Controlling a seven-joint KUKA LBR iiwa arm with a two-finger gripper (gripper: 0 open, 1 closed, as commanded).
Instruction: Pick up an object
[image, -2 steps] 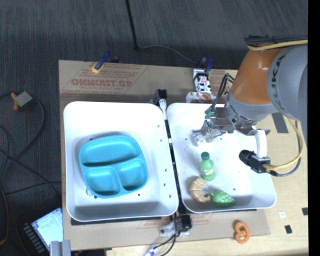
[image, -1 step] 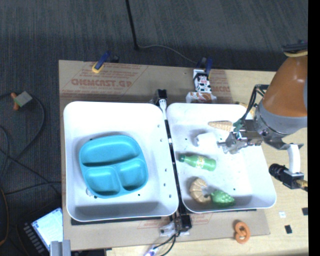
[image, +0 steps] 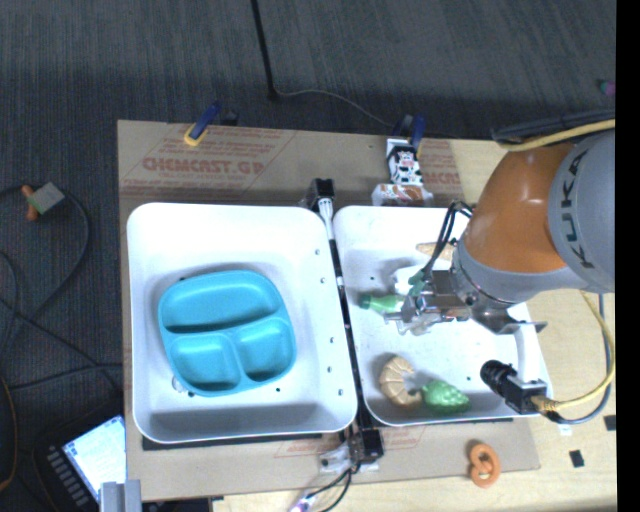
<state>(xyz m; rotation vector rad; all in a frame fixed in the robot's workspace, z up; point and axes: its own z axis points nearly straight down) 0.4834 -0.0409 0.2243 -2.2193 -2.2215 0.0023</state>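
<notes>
My gripper (image: 418, 312) is low over the middle of the right bin (image: 352, 262), with the grey and orange arm (image: 530, 235) above it. Just to its left lies a small green object (image: 377, 302), touching or nearly touching the gripper's tip. A tan, shell-shaped object (image: 398, 380) rests near the bin's front edge, with a leafy green object (image: 446, 398) beside it on the right. Behind the gripper a pale tan object (image: 430, 248) is partly hidden by the arm.
The left bin (image: 150, 240) holds a blue divided plate (image: 227, 331). An orange ring (image: 484, 462) lies on the bench in front of the right bin. A small figure (image: 403, 170) and clamps sit behind the bins.
</notes>
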